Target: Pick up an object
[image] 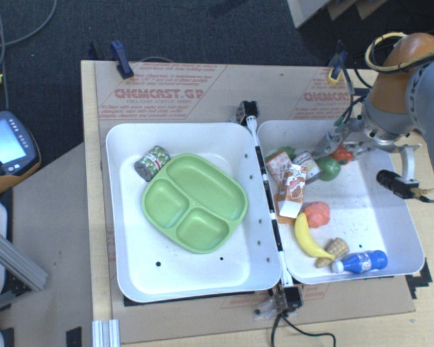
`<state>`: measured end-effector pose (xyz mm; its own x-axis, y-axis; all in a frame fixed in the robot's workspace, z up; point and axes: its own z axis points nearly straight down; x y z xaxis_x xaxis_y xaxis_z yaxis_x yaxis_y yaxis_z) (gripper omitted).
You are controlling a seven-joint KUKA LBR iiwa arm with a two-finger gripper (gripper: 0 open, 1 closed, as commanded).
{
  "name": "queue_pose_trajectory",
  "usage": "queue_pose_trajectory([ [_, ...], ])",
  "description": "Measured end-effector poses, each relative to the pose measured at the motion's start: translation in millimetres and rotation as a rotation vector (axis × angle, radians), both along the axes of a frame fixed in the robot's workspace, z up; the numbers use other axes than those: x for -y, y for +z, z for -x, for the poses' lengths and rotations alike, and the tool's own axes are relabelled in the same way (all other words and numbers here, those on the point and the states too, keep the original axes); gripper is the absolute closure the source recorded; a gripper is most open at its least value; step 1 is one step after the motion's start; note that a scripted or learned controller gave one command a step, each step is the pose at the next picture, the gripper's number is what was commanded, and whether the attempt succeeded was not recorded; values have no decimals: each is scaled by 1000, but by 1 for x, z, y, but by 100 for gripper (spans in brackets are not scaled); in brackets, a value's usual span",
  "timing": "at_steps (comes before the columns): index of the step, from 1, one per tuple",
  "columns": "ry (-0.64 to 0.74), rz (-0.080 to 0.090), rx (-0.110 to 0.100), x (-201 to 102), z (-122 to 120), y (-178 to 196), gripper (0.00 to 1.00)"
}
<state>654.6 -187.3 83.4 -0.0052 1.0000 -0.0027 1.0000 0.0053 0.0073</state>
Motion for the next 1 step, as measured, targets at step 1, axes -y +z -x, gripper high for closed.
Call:
queue_pose_trajectory([
  [1, -2, 0, -2, 1, 3, 16, 100],
])
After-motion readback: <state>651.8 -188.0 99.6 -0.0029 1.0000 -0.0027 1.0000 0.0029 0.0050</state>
